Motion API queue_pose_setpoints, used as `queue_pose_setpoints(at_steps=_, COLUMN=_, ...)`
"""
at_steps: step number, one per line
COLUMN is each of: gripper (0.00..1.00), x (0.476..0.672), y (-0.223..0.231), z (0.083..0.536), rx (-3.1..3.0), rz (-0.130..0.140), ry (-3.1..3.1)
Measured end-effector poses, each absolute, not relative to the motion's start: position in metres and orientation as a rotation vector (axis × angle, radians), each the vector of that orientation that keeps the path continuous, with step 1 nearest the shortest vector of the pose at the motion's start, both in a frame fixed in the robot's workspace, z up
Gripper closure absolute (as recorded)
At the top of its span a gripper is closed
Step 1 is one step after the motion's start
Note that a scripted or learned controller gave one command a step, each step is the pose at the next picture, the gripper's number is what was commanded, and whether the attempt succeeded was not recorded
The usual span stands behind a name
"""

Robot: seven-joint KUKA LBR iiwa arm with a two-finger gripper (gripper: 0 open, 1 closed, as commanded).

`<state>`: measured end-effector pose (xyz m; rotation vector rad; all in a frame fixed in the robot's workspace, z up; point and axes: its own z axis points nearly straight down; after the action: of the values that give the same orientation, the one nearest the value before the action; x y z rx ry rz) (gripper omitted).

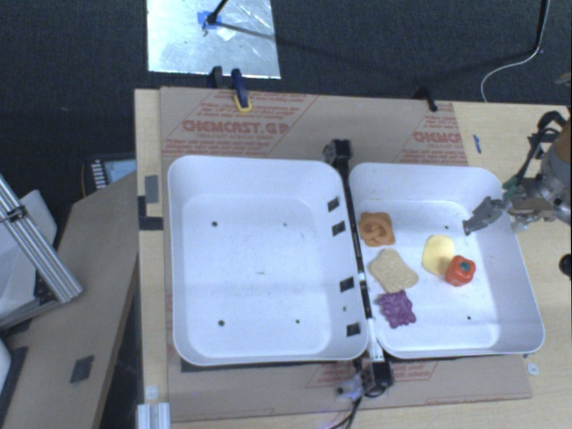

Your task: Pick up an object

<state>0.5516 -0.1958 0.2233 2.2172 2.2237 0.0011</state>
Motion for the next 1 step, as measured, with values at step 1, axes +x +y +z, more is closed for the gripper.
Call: queue_pose_setpoints(at_steps=1, gripper=1.00, x=0.5526, y=-0.1957, z=0.2340, rx=2.212, rz=0.004, ry=2.226)
